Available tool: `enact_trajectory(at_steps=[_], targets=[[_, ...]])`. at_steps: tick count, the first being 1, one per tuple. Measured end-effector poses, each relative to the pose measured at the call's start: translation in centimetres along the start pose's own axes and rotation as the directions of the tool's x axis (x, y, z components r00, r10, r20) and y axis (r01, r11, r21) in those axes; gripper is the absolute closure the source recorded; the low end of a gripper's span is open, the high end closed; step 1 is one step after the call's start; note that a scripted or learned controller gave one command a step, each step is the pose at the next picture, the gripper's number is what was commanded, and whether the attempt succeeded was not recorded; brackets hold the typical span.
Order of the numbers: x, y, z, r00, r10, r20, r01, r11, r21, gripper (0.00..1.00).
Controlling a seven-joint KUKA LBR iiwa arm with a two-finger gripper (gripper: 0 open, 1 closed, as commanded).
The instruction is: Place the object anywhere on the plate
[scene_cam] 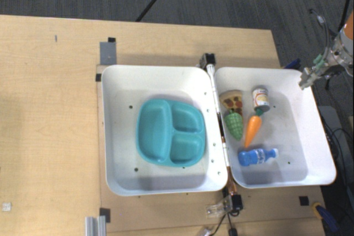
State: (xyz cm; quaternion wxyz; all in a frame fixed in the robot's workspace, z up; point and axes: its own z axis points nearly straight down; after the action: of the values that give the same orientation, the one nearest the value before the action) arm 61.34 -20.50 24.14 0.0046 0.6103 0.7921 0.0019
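A teal plate (170,132) with three compartments lies in the left bin (116,119). Several toy items lie in the right bin (310,141): a tan slice (231,101), a small can (260,98), a green bumpy vegetable (234,125), an orange carrot (252,130) and a blue bottle (257,156) lying on its side. My gripper (308,78) hangs over the right bin's far right corner, away from all the items, with nothing seen in it.
The two bins meet at a middle ridge (217,119) with clamps at both ends. Wooden bench surface (50,119) stretches to the left. Cables (337,135) run off the bench's right side, by the arm.
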Motion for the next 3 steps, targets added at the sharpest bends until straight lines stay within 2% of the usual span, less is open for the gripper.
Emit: enact_trajectory(at_steps=[1,2,3], targets=[[2.3,-8.8,8.7,0.999,-0.048,-0.002,0.048,0.999,0.003,1.0],[2.9,-11.4,14.8,0.994,-0.111,0.007,0.111,0.994,-0.009,1.0],[2.8,-10.9,13.6,0.994,-0.112,0.013,0.112,0.993,-0.018,1.0]])
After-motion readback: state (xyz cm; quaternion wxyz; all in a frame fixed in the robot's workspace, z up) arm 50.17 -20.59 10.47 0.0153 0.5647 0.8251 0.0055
